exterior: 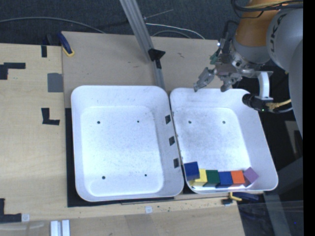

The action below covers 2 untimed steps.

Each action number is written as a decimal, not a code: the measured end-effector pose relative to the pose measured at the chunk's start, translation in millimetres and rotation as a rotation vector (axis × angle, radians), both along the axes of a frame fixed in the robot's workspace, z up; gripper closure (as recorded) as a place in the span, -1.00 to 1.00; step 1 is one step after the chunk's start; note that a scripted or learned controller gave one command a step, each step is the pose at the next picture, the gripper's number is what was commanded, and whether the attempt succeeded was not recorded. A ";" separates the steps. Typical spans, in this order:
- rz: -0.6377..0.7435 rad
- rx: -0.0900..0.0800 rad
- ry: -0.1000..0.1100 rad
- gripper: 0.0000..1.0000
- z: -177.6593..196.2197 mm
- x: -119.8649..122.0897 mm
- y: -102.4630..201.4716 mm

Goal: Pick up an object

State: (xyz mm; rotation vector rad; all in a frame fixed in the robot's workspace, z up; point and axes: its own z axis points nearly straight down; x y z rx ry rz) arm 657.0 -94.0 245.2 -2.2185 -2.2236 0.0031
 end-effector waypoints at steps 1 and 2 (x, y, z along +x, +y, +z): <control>-0.004 0.001 0.006 -1.00 -24.8 -149.0 9.4; -0.006 -0.004 -0.006 -1.00 8.6 -99.5 -76.8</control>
